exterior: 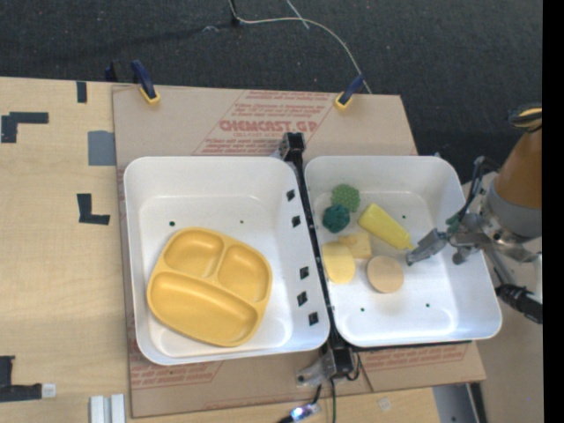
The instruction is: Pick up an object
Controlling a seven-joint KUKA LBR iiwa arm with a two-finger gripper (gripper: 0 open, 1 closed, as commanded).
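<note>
Even, bright overhead light; moderate sharpness, no strong glare.

The two white bins point(141, 236) read close to overexposed, with their walls losing detail along the rims. Shadows are soft and short: a faint one lies under the yellow divided plate point(210, 285) toward its lower edge. The dark carpet point(397, 25) at top shows grainy noise. The arm point(520, 183) at right is slightly soft. Printed lettering on the cardboard sheet point(256, 122) stays legible.
</note>
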